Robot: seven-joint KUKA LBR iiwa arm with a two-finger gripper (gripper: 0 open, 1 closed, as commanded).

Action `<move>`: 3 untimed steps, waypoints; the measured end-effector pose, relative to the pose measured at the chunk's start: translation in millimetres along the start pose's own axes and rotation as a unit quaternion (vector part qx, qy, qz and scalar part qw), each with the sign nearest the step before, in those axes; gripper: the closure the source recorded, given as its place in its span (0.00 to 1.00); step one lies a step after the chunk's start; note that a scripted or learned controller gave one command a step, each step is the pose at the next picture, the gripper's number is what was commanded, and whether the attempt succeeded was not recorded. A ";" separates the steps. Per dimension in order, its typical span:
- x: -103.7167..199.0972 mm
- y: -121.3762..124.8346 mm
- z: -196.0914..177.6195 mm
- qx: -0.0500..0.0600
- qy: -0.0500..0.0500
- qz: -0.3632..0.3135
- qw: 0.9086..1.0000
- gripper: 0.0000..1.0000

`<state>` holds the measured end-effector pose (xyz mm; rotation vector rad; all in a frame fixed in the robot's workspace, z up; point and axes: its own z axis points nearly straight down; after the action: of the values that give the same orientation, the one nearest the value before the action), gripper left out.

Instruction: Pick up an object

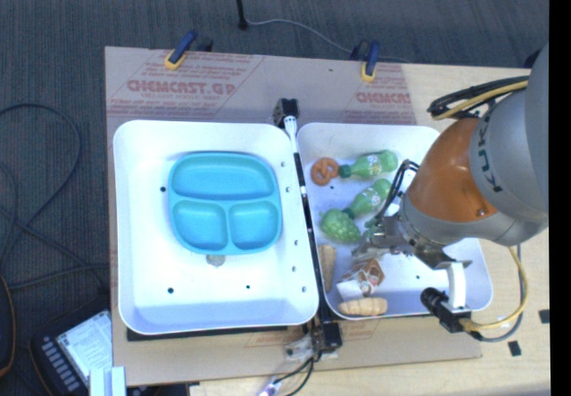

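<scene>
The right bin (473,283) holds several toy foods: an orange ring (324,170), two green bottle-shaped pieces (373,164) (368,199), a round green piece (339,226), a tan cone (328,266), a red-and-white piece (368,276) and a tan bread-like piece (363,306). My gripper (373,241) reaches in from the right and sits low in the bin, between the round green piece and the red-and-white piece. The wrist and its orange band (451,185) cover the bin's right half.
The left bin (143,287) bears a blue divided tray (224,202), with a small grey bit (215,259) at its near edge. A black tool (287,112) lies at the far end of the ridge between the bins. Clamps (182,48) (369,62) hold the board.
</scene>
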<state>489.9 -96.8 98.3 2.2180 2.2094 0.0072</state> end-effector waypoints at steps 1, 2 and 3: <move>36.6 109.1 -86.0 0.004 0.002 -0.003 1.000 1.00; 35.9 108.3 -85.1 0.006 0.001 -0.002 1.000 0.00; -8.9 65.5 -8.1 0.006 0.002 -0.002 1.000 0.00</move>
<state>555.3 -105.9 107.1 2.2208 2.2223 -0.0007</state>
